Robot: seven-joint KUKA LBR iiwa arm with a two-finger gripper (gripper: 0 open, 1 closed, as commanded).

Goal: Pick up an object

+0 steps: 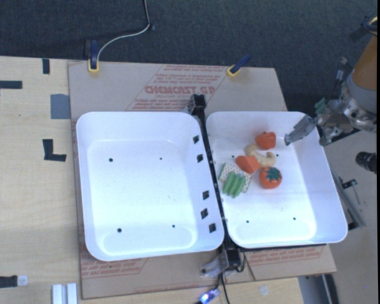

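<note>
Several small toy foods lie in the right bin (304, 227): a red-orange piece (265, 140), an orange carrot-like piece (246, 164), a red tomato (270, 178), a green ridged piece (234, 184) and small beige bits (260, 155). My gripper (312, 134) hangs over the right bin's far right rim, up and to the right of the red-orange piece. It is open, with one grey finger (299, 132) pointing toward the toys and nothing between the fingers.
The left bin (139, 189) sits beside the right one, with a black clip strip (206, 170) along their shared edge. Both rest on a cardboard sheet (171, 87) on the wooden bench. A white cable (123, 38) runs at the back.
</note>
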